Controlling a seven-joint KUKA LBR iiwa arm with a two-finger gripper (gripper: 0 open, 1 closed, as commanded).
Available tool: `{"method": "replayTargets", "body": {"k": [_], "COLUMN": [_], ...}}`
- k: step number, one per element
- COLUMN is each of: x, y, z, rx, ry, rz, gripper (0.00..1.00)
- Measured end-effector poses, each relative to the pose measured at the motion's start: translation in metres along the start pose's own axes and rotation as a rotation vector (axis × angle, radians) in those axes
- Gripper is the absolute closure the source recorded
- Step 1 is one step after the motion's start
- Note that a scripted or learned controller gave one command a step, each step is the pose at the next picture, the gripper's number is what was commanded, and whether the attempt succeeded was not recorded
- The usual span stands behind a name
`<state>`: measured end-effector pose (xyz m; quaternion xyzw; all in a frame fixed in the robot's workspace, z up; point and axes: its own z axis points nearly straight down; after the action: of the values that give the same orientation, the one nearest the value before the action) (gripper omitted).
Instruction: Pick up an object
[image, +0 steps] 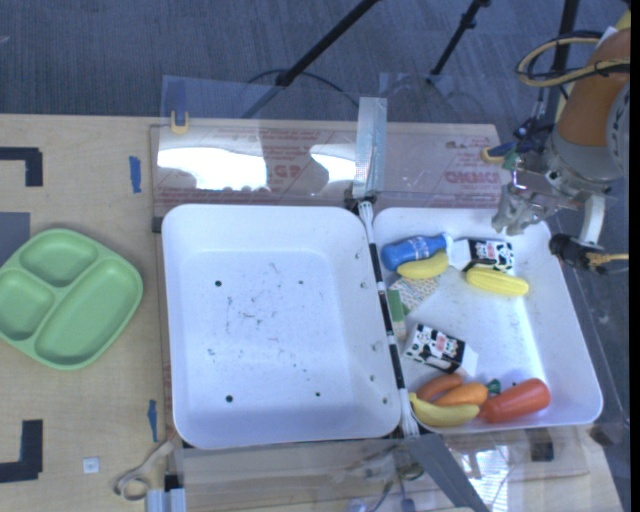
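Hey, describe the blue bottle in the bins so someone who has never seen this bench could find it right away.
Look at the right-hand white bin, the one with toys in it. Along its far edge, near the divider between the bins, the blue bottle lies on its side, touching a yellow banana just in front of it. It is the only blue item in the bin.
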<state>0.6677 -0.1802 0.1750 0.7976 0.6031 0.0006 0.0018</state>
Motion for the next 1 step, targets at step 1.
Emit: {"method": "replayTargets", "body": {"k": [1], "x": [0.0394], "y": [-0.0587], "z": [-0.1051], "rx": [0.001], "ry": [0.001], "rz": [-0.233], "gripper": [1.00]}}
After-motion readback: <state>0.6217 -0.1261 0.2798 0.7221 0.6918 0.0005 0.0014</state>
